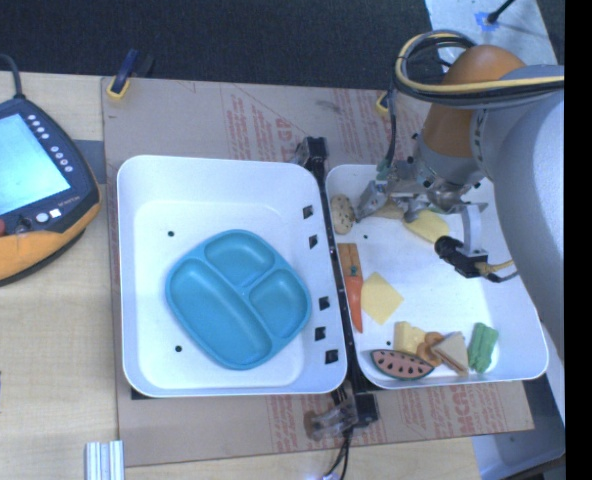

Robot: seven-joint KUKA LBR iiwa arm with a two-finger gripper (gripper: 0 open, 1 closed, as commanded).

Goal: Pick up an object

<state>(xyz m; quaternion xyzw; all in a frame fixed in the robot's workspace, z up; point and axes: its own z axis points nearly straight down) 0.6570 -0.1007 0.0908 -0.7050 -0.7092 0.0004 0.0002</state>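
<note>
Hovering at the right bin's (pixel 521 363) far end, the hand (pixel 408 200) gives no telling of its state. One cookie (pixel 342 213) lies just left of it; one carrot (pixel 352 286) and one cheese slice (pixel 381 298) lie nearer. One blue plate (pixel 238 297) fills the left bin (pixel 141 183).

Blue plate (pixel 238 298) in white bin (pixel 141 193); red watermelon slice (pixel 401 364), green, perhaps pepper (pixel 483 347).

Well off to the side of my jaws, in the neighbouring white bin (pixel 146 183), lies a blue divided plate (pixel 238 297) — three compartments, flat on the floor. Farther out still, past that bin, a teach pendant (pixel 21 193) rests on the wooden bench (pixel 46 368) — grey screen, orange underside. Brown cardboard (pixel 236 118) underlies both bins.
</note>
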